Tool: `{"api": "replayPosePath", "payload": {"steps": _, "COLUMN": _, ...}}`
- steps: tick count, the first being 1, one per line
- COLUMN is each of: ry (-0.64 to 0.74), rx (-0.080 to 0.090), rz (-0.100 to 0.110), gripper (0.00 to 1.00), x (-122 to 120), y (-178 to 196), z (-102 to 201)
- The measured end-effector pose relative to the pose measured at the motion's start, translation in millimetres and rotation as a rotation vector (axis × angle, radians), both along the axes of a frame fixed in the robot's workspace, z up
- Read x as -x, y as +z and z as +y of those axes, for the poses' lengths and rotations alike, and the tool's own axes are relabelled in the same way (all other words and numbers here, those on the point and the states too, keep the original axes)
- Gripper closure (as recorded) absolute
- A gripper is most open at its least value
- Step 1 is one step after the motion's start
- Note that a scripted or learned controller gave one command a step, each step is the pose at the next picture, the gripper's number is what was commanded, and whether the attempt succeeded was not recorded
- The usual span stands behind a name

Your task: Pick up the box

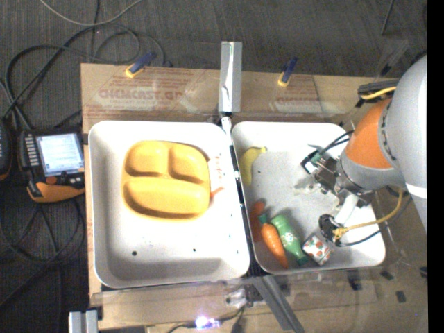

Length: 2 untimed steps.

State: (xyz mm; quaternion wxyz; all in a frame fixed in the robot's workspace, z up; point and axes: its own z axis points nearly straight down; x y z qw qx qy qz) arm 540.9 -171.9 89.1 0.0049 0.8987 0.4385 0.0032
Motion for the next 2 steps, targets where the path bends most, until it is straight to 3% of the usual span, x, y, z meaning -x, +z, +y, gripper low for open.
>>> {"api": "replayPosePath", "payload": {"steps": 1, "ry": -0.049, "rx": -0.024, "rz": 0.010, "gripper": 0.00, "x": -48.2, "y": 0.2, "z": -29.0}}
{"api": "replayPosePath", "payload": {"steps": 2, "ry": -0.044, "rx": -0.014, "rz": 0.009, "gripper": 1.00, "x": -47.8, "y": 8.9, "z": -30.9}}
